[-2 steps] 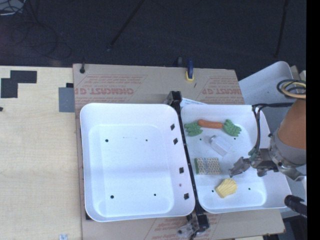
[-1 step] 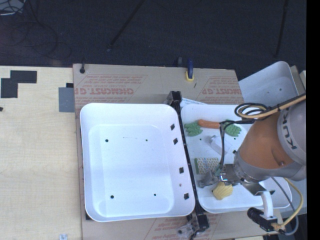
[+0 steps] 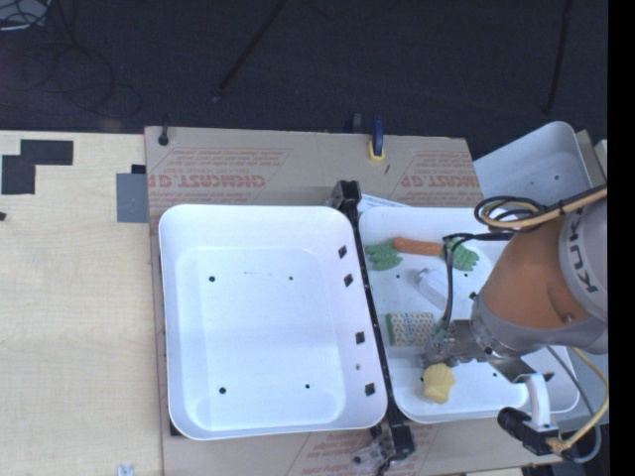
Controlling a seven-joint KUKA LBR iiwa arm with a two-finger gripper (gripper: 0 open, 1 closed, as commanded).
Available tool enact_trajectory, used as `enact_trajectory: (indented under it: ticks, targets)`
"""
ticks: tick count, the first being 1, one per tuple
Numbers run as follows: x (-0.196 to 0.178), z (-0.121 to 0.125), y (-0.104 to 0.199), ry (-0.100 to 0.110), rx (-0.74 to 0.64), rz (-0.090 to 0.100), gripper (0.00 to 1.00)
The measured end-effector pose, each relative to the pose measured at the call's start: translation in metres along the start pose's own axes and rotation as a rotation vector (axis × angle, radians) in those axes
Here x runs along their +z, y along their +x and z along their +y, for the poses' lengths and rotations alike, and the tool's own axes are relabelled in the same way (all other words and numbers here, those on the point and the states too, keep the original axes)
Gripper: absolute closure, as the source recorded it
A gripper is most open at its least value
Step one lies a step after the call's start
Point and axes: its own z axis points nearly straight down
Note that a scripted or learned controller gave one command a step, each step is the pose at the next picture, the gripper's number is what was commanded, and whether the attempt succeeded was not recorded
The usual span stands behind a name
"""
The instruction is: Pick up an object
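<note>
Gripper (image 3: 438,350) down low in my right bin (image 3: 466,405), reaching in from the right under the orange band (image 3: 526,291) of my arm, and from this angle I cannot tell how it is set. Its tip sits just above a small yellow object (image 3: 438,383), touching it or nearly so; I can't say which. That yellow lump is short and stubby, its long axis running roughly up and down the view, near the bin's front wall. Just left of my tip lies a pale ribbed piece (image 3: 410,326) close to the divider. Further back, an orange carrot-like toy (image 3: 419,248) lies with its long axis running left to right, a green leafy bit (image 3: 382,257) at its left end and another green piece (image 3: 462,257) at the right. A clear, pale item (image 3: 430,286) rests between those and my wrist. Beside me, the left bin (image 3: 179,305) sits on brown cardboard (image 3: 248,172).
</note>
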Motion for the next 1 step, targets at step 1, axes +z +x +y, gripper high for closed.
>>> enact_trajectory:
  ticks: [1]
  targets:
    - [-0.1601,0.0262,0.0583,-0.019,-0.014,0.001,1.00]
